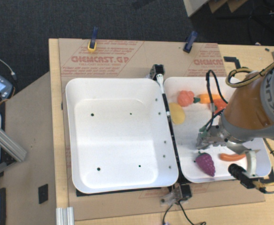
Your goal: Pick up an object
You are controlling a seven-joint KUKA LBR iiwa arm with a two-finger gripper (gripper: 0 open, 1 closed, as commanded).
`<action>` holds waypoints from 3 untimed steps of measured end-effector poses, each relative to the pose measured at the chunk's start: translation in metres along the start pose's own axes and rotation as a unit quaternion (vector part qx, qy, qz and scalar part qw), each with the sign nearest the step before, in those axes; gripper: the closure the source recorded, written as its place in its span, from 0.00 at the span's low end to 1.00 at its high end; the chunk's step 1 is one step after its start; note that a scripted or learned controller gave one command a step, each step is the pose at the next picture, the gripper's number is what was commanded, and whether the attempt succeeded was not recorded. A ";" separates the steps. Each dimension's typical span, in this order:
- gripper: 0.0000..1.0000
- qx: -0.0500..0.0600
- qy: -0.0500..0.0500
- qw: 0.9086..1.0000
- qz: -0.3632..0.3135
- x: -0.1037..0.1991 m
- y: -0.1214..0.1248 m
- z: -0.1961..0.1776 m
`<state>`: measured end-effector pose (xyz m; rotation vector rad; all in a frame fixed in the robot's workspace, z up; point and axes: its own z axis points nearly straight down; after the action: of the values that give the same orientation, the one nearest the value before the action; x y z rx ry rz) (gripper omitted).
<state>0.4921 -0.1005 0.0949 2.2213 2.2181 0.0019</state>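
Camera view has the gripper [203, 143] low in the right bin [189, 172], angled just above the purple grapes [205, 164], probably lining up that pick, can't tell its state

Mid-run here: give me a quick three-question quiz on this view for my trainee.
1. True or false: the purple grapes lie in the left bin.
2. What lies nearest the yellow lemon: A) orange-red fruit, B) grapes, C) blue clamp?
3. Over which bin does the gripper sit?

Key: 1 false, they are in the right bin; 2 A; 3 the right bin.
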 end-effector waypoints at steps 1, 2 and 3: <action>1.00 -0.011 -0.002 1.000 -0.004 0.016 0.096 -0.191; 1.00 -0.010 0.001 1.000 -0.005 0.079 0.077 -0.341; 1.00 -0.005 0.003 1.000 -0.007 0.181 0.059 -0.413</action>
<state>0.5504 0.0805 0.5077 2.2035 2.2325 0.0182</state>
